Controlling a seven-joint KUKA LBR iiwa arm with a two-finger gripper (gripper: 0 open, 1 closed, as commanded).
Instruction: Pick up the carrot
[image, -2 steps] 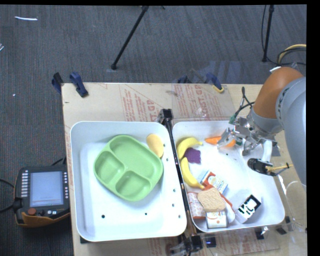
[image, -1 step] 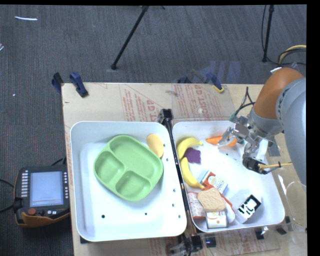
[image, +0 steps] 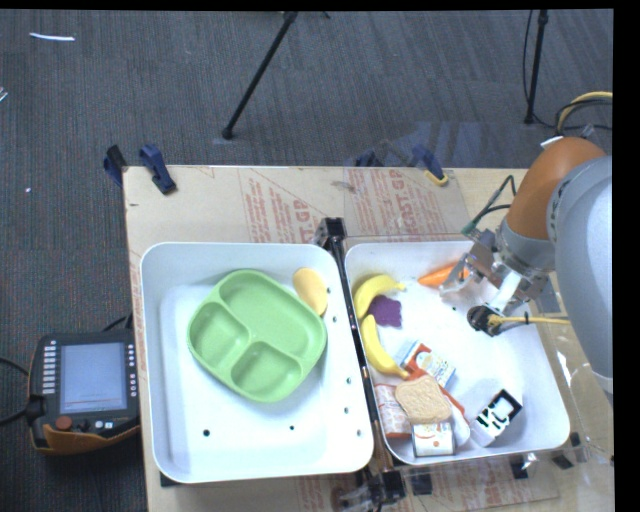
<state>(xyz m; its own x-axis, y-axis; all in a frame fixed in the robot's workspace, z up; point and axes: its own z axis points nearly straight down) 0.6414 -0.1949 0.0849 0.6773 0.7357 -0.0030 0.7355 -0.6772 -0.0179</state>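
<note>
Two white bins (image: 160, 300) on a cardboard-topped bench (image: 250, 205), dark carpet around. One green divided plate (image: 258, 335) in the left bin. One banana (image: 372, 325) in the right bin. My gripper (image: 478, 275), upper right, jaw state unclear. One carrot (image: 438, 275) just left of it.

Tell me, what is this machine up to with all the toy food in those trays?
A grey robot arm reaches in from the right over the right-hand bin. Its gripper sits low at the far side of that bin, right beside the orange carrot, which it is meant to pick up. The carrot looks to be lying in the bin, not lifted. Close by lie a banana, a purple piece and some small food boxes. The left bin has a green divided plate and a yellow piece.
</note>
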